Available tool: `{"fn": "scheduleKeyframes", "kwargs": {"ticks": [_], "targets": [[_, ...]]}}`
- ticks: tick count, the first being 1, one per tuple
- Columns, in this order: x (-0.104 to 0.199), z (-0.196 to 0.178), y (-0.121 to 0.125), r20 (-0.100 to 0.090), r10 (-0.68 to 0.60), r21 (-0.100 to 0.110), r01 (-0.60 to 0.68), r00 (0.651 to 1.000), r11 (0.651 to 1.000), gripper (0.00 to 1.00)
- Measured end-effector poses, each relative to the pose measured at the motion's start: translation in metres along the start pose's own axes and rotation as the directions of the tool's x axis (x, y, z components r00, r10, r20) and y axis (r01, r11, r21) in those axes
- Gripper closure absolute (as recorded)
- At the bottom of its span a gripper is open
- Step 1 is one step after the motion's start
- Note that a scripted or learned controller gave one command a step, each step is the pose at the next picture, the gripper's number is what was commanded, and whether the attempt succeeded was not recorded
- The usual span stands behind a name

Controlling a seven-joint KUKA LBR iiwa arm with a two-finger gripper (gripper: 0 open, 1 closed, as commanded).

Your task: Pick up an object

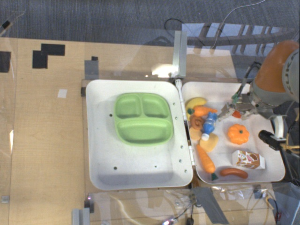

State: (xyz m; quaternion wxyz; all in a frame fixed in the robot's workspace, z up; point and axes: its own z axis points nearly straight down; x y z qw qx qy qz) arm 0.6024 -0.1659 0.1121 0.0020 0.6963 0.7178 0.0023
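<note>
White plastic bins sit side by side on the bench; the left bin [101,172] holds a green tray [143,117] with three compartments, the right bin [276,175] holds the toy food. Arm reaches in from the right, and the gripper [238,108] hangs over the upper middle of the right bin, fingers spread wide with nothing between them, though the view is small and I judge that loosely. Nearest candidate is the pumpkin [238,134], just below the gripper and clear of its neighbours. It looks light, rigid and smooth, probably hollow plastic; a round body may slip, so close across its widest part. Along the bin's left wall, crowded: banana [196,102], bottle [207,125], carrot [206,159]. Carton [248,160] and sausage [234,173] lie near the front.
</note>
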Motion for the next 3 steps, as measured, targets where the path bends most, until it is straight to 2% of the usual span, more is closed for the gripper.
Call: {"fn": "scheduleKeyframes", "kwargs": {"ticks": [1,2,3], "targets": [[0.028,0.024,0.047,0.004,-0.168,-0.003,0.168,0.986,0.986,0.0],[0.059,0.022,-0.012,0.004,-0.265,-0.008,0.265,0.964,0.964,0.0],[0.076,0.023,0.03,0.003,-0.222,-0.006,0.223,0.975,0.975,0.0]]}}
